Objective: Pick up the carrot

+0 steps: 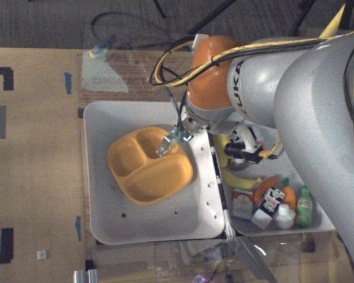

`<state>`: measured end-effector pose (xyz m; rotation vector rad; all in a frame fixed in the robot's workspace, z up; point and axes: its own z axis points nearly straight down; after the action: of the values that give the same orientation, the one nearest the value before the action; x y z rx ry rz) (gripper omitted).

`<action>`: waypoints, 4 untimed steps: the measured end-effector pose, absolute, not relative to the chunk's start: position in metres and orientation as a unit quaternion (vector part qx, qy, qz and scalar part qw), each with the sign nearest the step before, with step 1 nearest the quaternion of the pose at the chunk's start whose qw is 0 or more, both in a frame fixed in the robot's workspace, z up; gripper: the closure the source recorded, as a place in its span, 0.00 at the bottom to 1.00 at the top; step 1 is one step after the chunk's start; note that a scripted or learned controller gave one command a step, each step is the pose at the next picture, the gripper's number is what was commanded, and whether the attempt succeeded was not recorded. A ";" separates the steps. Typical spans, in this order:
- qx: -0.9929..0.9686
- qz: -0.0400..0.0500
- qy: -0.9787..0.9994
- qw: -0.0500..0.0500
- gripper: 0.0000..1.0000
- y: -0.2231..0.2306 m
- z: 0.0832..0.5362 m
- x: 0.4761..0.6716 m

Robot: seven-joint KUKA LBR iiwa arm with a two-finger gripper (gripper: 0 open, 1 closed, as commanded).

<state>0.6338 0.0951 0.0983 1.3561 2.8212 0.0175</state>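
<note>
Jaws: state cannot be told; hanging above the yellow divided plastic plate (148, 167), left bin.
Orange carrot (265, 187): right bin, among packed groceries.
Advice: cross over, descend squarely along its length.

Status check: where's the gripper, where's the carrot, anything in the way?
Gripper over the yellow divided plate in the left bin. Carrot untouched in the right bin, crowded by a banana, a green bottle and cartons.

The left bin (106, 217) has bare floor all around 1 yellow plate (148, 165). The right bin (324, 220) is crowded: the carrot (265, 187) lies hemmed in by a banana (239, 180), cartons (268, 208) and a green bottle (304, 206), beneath the arm (295, 81).
</note>
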 end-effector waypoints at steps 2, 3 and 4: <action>0.434 0.002 0.901 0.003 0.00 0.079 0.138 0.642; 0.350 0.003 0.937 0.005 0.00 0.111 0.092 0.651; 0.352 0.005 0.936 0.008 1.00 0.110 0.103 0.653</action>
<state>0.6530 0.1102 0.1034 1.1016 2.9259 0.0151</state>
